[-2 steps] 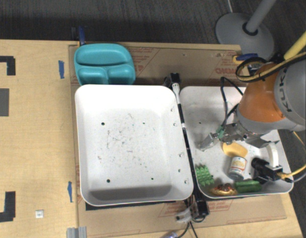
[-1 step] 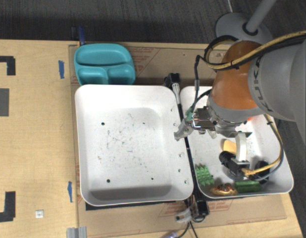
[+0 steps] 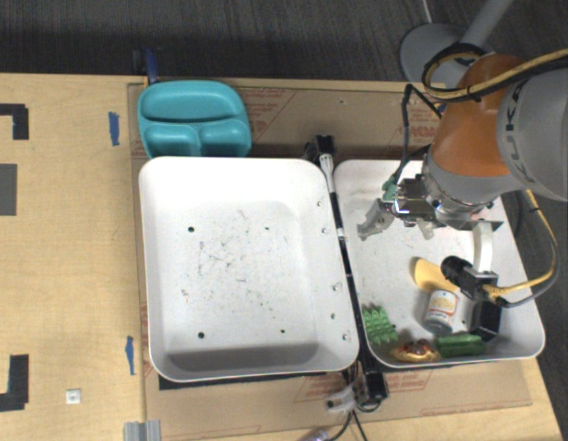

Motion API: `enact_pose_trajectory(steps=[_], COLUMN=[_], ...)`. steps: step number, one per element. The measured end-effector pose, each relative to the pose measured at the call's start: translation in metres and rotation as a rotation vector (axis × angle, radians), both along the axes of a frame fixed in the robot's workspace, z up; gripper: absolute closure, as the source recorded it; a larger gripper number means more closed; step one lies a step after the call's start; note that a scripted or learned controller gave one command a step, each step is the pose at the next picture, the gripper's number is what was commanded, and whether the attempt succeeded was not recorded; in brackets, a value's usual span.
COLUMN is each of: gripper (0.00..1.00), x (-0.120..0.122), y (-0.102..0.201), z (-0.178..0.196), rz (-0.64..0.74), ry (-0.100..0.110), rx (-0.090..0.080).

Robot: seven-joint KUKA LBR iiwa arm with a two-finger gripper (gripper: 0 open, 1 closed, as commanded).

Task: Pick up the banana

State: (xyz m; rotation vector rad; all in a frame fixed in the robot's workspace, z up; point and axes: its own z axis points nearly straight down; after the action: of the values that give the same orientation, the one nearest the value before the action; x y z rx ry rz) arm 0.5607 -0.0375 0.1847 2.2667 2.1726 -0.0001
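At the far left the counter [image 3: 63, 274] is bare tan board marked with black squares and bits of blue tape. Toward the upper middle, a teal divided tray [image 3: 194, 118] sits just above the left bin [image 3: 238, 265], touching or nearly touching its top rim. That white bin takes up the centre of the frame, its floor scuffed with faint marks and a few small dark dots. A black strip runs down between it and the right bin [image 3: 376, 186], which lies in the right half of the frame. In the right bin's lower left corner stands a small green ridged piece [image 3: 378, 322], and just right of it, at the bottom rim, a brown and yellow object [image 3: 414, 349] beside a dark green one [image 3: 460, 344]. Above those, a small white jar [image 3: 440, 309] lies tilted. The banana [image 3: 428, 271] rests just above the jar, in the middle of the right bin, partly covered on its right by black hardware. The gripper [image 3: 399, 220] hangs over the bin's upper part, up and left of the banana and apart from it, fingers spread with nothing between them. The grey and orange arm [image 3: 477, 145] enters from the upper right.
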Motion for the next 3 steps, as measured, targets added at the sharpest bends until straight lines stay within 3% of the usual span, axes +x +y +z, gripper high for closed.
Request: enact_pose_trajectory(steps=[1,2,3], gripper=[0.00,0.00,0.00], x=[-0.061,-0.077,-0.081], y=[-0.006,0.129,0.185], z=[0.000,0.000,-0.099], rz=[0.329,0.142,0.369], ry=[0.004,0.001,-0.001], rx=[0.003,0.002,0.002])
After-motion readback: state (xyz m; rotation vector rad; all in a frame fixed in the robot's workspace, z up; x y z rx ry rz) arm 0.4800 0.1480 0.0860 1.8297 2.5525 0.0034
